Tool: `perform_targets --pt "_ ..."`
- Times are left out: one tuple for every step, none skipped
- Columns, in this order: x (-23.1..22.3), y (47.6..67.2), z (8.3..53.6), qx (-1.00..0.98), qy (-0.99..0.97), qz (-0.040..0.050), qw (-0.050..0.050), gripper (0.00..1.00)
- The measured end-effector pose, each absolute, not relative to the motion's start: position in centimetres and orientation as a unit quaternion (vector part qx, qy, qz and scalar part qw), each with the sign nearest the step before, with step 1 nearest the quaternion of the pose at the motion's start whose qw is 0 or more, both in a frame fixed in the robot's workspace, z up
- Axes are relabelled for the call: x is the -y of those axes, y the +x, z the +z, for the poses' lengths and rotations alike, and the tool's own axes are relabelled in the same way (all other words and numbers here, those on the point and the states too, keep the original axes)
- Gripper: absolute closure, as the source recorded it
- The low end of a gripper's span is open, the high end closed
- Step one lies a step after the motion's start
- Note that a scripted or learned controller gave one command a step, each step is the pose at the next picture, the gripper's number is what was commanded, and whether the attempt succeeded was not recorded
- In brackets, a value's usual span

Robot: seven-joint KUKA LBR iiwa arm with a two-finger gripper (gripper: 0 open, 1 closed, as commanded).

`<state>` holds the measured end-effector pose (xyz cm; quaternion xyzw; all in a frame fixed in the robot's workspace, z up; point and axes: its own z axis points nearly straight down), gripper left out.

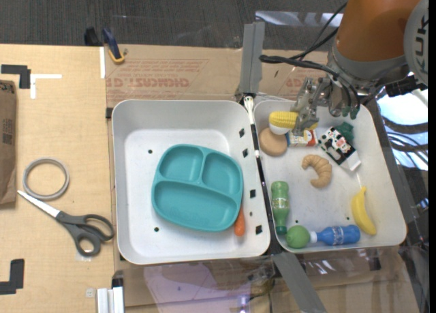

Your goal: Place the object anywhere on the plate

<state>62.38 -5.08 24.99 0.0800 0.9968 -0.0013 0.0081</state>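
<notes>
We see the teal plate (197, 189), with 3 compartments, lying bare in the left bin (129, 168) at centre frame, an orange carrot (240, 224) just beside its lower right rim. The right bin (388, 230) holds corn (282, 120), a croissant (319, 169), a banana (363, 212), and 2 bottles. The hand (304, 115) hangs over the corn; we cannot tell its grip.

A teal divided plate (197, 189) lies in the left bin (136, 168), with a carrot (240, 224) touching its 4 o'clock rim. In the right bin (381, 189), the gripper (304, 112) hangs at 11 o'clock, seemingly just over a corn cob (282, 121). A croissant (319, 169) sits mid-bin, a banana (363, 213) at 4 o'clock.
</notes>
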Motion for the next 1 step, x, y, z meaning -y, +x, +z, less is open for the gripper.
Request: perform_targets --pt "1.93 63.43 28.4 -1.0 0.026 0.0 0.003 1.0"
